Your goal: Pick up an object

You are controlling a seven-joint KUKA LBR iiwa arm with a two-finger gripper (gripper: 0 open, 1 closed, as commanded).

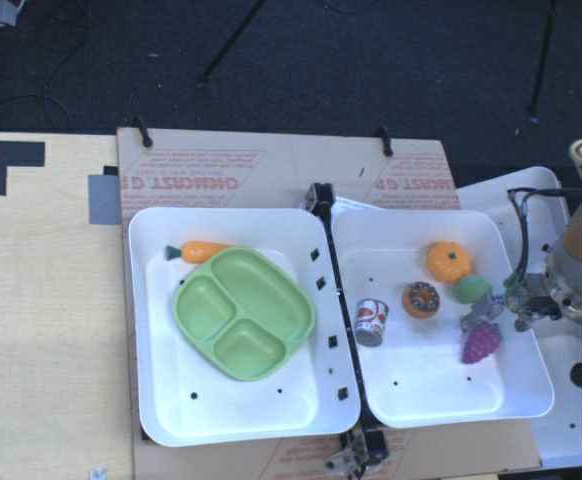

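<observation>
Right bin [516,393], contents: orange pumpkin [449,260] toward the far side; green ball [472,289] just beside it; chocolate doughnut [421,299] near the middle; red-and-white can [370,322] lying on its side close to the divider; purple bunch of grapes [481,342] on the arm's side.

Claw [483,311]: low over the bin, reaching in from the right edge, its tip between the green ball and the grapes. Released or clenched: cannot tell; nothing is visibly between its parts.

Key relation: the grapes lie just beside the tip, on the near side, long axis slanting toward the claw. Judged the likeliest pick.

Left bin [151,368]: green divided plate [244,312], carrot [203,251] behind it.

Surface: cardboard sheet on a pale wood desk [41,318]. Room: dark carpet, cables.
</observation>
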